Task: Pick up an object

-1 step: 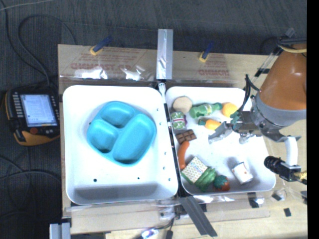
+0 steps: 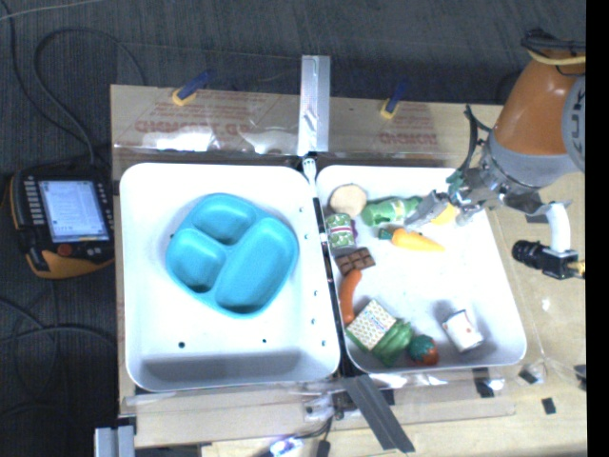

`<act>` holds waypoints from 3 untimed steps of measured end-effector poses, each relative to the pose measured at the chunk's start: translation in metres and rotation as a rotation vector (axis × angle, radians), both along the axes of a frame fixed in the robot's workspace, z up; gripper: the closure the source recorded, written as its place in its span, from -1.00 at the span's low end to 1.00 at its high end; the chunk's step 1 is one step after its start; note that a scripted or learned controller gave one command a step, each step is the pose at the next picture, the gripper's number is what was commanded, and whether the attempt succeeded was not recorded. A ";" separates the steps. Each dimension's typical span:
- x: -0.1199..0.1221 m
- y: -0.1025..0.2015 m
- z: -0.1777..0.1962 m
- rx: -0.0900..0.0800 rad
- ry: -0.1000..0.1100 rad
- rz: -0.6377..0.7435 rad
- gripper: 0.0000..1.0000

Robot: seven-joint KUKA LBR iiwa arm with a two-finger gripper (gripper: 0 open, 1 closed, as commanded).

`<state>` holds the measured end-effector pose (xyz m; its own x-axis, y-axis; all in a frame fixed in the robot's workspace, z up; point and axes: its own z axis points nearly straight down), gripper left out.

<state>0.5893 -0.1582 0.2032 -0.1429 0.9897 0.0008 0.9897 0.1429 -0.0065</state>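
Small yellow banana-shaped toy [image 2: 443, 214] lies near the right white bin's [image 2: 495, 255] far edge, at the tips of the two-finger gripper [image 2: 447, 204], whose open-or-closed state cannot be told; orange carrot-shaped toy [image 2: 417, 241] just beside it; green bottle [image 2: 392, 209] alongside, label unreadable; blue three-compartment tray [image 2: 231, 252] fills the left white bin [image 2: 152, 341].

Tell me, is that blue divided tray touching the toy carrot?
Apart. The camera view shows the blue tray in the left bin, the carrot in the right bin.
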 end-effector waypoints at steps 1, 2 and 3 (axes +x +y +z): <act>0.000 0.021 -0.105 0.002 -0.002 0.067 -1.00; -0.001 0.022 -0.100 0.005 0.003 0.067 1.00; -0.001 0.022 -0.100 0.005 0.004 0.068 -1.00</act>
<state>0.5883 -0.1363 0.1030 -0.2095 0.9778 0.0067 0.9778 0.2096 -0.0090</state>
